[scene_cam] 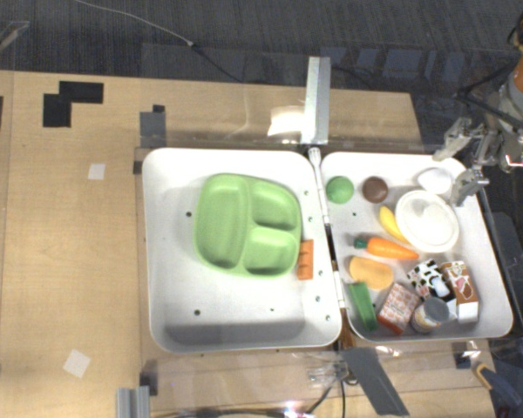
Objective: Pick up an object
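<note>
counter [61, 259] front edge sits closest, bare wood with small paper squares. largest to smallest from there: left bin [170, 259] carries a green divided plate [247, 223] lying flat near its middle, with an orange block [305, 259] just beside the plate against the inner wall. right bin [492, 277] is the crowded one, likely the pick source, since all the small graspable stuff is heaped there. white bowl [427, 219] near its far right, carrot [385, 248] lying flat mid-bin, yellow banana [390, 222] between bowl and carrot, cow-print toy [427, 278] and small boxes [460, 287] packed together at the near end, green ball [339, 189] and brown ball [376, 188] apart at the far edge. arm enters at the far right; end effector [471, 159] hangs over the bin's far right corner, just beside the bowl, probably staged for a descent. cannot tell whether it is apart or together, too blurred and small. nothing seen clamped in it, so no pick made yet.
</note>
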{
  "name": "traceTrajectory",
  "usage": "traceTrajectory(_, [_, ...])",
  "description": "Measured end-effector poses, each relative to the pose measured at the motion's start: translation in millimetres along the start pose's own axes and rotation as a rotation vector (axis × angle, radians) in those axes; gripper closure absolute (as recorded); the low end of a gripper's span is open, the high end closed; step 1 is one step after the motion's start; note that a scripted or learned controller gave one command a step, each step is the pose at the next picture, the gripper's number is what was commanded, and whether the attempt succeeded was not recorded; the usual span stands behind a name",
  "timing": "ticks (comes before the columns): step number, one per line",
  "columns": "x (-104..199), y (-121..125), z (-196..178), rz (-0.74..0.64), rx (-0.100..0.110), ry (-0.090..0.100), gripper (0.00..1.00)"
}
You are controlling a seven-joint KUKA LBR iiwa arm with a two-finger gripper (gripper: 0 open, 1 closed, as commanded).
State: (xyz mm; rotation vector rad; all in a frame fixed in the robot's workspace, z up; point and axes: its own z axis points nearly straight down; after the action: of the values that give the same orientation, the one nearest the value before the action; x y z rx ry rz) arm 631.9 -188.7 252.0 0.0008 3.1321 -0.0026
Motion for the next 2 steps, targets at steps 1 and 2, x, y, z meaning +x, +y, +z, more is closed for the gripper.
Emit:
traceTrajectory(1, [34.6, 20.1, 149.7, -0.037, 0.001, -0.005, 0.00])
traceTrajectory(2, [41.4, 73.1, 161.0, 0.011, -0.002, -0.008, 0.00])
